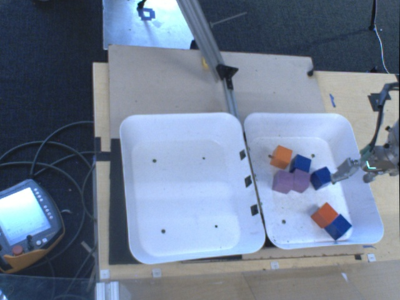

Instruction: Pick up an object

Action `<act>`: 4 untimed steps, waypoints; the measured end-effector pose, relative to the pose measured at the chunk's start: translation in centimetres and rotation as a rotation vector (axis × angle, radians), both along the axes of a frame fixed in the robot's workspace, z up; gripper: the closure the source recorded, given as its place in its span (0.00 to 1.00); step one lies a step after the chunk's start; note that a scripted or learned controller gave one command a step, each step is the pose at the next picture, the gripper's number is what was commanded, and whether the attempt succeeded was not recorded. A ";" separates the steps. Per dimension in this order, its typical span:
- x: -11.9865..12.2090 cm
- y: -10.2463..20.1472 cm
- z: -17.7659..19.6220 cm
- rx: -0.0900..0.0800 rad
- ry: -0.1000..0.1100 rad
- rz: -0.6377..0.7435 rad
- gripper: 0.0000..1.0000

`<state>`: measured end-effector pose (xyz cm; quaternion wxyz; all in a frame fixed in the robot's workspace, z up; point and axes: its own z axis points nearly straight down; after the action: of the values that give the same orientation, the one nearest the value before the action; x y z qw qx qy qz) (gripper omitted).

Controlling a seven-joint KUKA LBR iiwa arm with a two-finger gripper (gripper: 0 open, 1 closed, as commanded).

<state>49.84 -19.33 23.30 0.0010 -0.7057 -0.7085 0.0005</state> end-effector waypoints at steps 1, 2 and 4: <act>0.1 0.0 0.2 -0.001 -0.004 0.000 0.00; -0.5 -0.8 -4.7 0.000 0.000 -0.003 0.00; -0.6 -0.6 -14.1 0.001 0.001 -0.002 0.00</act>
<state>49.20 -19.96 9.23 0.0016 -0.7064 -0.7078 0.0006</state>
